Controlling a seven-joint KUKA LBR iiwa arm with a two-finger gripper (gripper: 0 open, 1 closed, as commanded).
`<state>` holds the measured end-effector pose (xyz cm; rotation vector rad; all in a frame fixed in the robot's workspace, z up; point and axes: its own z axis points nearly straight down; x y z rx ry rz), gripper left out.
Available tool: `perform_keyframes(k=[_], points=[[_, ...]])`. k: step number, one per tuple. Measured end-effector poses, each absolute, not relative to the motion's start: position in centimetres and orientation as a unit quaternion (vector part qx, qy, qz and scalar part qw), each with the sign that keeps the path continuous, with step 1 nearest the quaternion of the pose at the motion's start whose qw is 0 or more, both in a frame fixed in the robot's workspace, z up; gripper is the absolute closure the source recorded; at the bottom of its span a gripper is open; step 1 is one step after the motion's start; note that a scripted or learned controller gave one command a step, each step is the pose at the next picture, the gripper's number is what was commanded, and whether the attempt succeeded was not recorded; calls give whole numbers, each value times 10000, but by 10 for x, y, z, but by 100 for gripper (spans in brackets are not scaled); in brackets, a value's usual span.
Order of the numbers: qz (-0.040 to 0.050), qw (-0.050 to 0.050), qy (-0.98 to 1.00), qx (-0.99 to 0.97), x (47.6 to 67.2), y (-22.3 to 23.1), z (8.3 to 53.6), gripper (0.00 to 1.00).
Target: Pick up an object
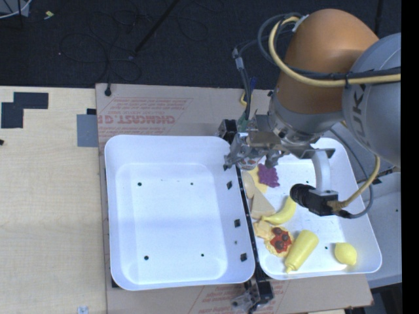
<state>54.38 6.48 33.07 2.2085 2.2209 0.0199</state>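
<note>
Over the right bin, the arm hangs low, its orange band and grey wrist covering the bin's far part. The gripper sits at the bin's near-left corner, close beside the wall shared with the left bin; whether its fingers are apart or together I cannot tell, since the metal there is a dark tangle and nothing is seen between them. Just below the gripper lies a purple bunch of grapes, and beside it a pale wedge. A yellow banana lies touching the wedge, with a black fitting on a hose just beside it. Nearer the front edge lie a pizza slice with red spots, a yellow bottle tilted against it, and a lemon apart toward the right wall. Cables loop above the wrist. A cardboard sheet underlies both bins on the table. Open floor in the right bin shows between the bottle and lemon.
</note>
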Motion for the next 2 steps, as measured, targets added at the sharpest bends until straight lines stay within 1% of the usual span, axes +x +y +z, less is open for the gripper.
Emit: perform_keyframes(k=[1,2], points=[[3,-6,7101,7041,531,165,361,100],[-12,-6,7086,7056,563,222,334,100]])
